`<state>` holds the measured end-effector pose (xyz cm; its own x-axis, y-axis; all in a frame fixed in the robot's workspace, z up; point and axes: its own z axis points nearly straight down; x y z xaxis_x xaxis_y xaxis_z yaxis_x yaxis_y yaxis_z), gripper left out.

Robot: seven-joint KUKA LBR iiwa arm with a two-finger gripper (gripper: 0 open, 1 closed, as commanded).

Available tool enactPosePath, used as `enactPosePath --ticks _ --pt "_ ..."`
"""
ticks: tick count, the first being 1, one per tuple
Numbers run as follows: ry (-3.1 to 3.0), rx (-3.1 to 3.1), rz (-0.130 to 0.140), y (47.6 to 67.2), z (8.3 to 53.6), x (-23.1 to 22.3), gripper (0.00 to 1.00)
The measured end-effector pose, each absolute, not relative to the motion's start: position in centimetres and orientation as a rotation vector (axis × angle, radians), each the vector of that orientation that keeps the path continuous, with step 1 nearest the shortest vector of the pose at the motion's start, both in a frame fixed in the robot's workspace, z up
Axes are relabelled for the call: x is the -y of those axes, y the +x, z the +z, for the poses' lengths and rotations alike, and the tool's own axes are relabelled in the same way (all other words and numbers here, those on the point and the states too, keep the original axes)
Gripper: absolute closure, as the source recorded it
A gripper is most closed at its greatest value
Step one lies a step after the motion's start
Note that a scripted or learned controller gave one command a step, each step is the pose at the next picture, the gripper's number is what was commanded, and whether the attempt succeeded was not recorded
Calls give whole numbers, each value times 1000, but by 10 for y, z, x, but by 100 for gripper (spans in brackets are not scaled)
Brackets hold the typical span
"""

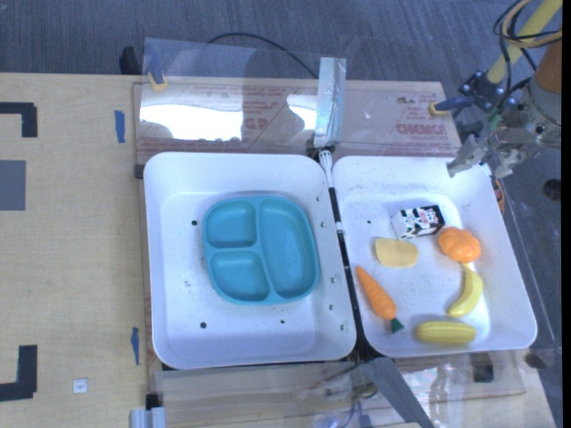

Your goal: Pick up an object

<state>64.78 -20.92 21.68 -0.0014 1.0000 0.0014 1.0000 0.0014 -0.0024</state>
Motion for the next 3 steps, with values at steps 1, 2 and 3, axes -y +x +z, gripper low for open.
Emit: enactPosePath --ticks 1,2,3 --pt "-1994 2411 -11 574 94 214 0" --pt "-1995 2413 -12 574 95 214 0" --pt "-1998 2418 -14 576 107 214 100"
